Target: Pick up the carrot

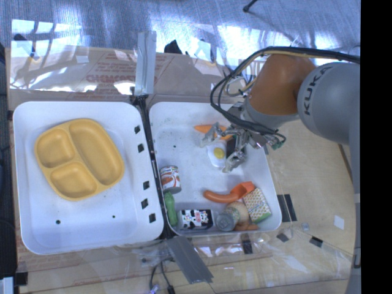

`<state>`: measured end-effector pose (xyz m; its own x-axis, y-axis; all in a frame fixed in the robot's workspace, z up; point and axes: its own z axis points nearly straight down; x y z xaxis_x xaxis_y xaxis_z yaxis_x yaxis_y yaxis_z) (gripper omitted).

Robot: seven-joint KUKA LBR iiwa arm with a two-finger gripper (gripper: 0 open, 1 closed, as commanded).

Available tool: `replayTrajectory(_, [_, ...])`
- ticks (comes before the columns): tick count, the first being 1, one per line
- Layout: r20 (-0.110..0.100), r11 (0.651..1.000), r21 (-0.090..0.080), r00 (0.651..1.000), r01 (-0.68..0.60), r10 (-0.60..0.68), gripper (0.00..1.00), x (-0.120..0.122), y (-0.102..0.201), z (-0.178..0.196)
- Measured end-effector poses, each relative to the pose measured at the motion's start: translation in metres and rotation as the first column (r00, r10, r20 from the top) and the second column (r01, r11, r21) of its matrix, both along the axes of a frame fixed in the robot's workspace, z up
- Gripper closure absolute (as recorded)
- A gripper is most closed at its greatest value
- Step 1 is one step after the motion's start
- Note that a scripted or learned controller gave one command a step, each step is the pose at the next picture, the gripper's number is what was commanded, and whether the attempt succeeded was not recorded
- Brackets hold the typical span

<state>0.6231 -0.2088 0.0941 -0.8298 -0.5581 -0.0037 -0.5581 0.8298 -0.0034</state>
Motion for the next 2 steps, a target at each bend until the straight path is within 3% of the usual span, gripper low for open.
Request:
replayTrajectory(1, [0.0,0.938,-0.002,0.938,-0.346,0.346,0.0,0.036,0.0,0.001])
replayTrajectory(2, [0.002,0.883,-0.004,0.883,-0.47,0.47,0.0,0.037,0.001,0.068])
